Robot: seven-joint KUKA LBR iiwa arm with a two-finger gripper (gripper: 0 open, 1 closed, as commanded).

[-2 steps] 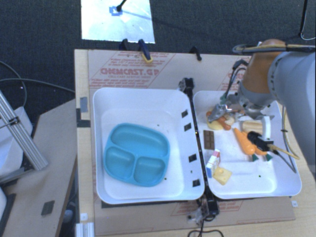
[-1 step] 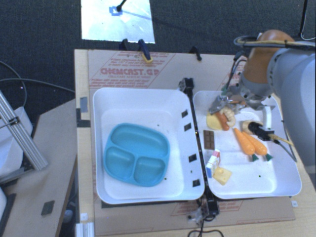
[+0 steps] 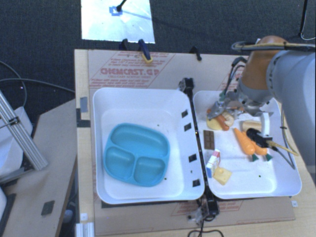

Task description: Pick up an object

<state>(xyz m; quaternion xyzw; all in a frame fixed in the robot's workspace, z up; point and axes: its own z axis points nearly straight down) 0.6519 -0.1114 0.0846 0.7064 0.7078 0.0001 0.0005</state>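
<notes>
I'd lower the gripper squarely over the sausage; I cannot tell its finger state.

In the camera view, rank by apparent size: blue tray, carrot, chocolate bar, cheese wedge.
Largest to smallest:
1. blue tray
2. carrot
3. chocolate bar and cheese wedge look about alike, so no ranking between them.

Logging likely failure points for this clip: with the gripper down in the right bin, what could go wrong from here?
1. The gripper sits over a tight cluster, a red sausage-like piece against a tan rounded piece, so it may catch two things or nudge both away.
2. That cluster lies near the right white bin's far-left corner, so a finger might strike the wall.
</notes>
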